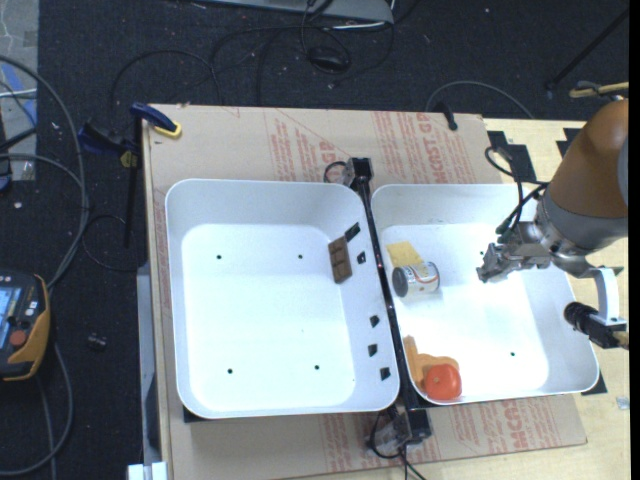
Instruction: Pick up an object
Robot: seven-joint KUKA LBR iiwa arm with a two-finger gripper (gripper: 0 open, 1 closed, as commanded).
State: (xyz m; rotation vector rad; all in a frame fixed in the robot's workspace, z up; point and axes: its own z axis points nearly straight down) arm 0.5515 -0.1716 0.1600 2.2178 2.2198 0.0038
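The right bin (560, 363) holds a small metal can (416, 279) lying on its side beside a yellow block (402, 254), near the bin's left wall. At the bin's front left corner sits a red tomato-like ball (442, 380) against an orange piece (418, 356). My gripper (493, 266) hangs over the right bin's upper right part, about a can's length right of the can and apart from it. A brown chocolate-bar-like piece (341, 260) leans on the left bin's right wall.
The left bin (200, 203) stands beside the right one, a black divider with clips (373, 268) between them. The arm's orange band (592, 173) and grey wrist fill the right side. Cables run across the floor behind the bench.
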